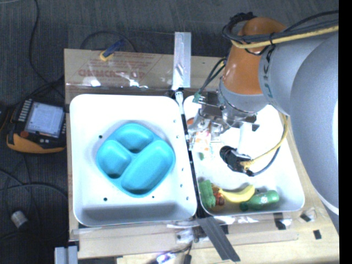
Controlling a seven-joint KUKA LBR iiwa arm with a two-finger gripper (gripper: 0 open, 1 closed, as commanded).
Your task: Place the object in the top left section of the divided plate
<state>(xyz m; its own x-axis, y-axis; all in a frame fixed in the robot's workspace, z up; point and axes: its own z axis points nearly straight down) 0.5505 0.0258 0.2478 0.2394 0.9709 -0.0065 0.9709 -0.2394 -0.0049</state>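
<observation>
Blue plate (136, 157) sits in left bin (88, 202). Gripper (202, 139) low in right bin (291, 191); banana (237, 194) near its front wall.

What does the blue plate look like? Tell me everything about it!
The blue plate is bright sky blue, smooth and a bit shiny, like plastic. It has rounded edges and raised ridges that split it into three hollow sections: one big one at the lower right and two smaller ones, at the top and the left. It lies flat, turned at an angle, in the middle of the left white bin. Nothing is in it.
</observation>
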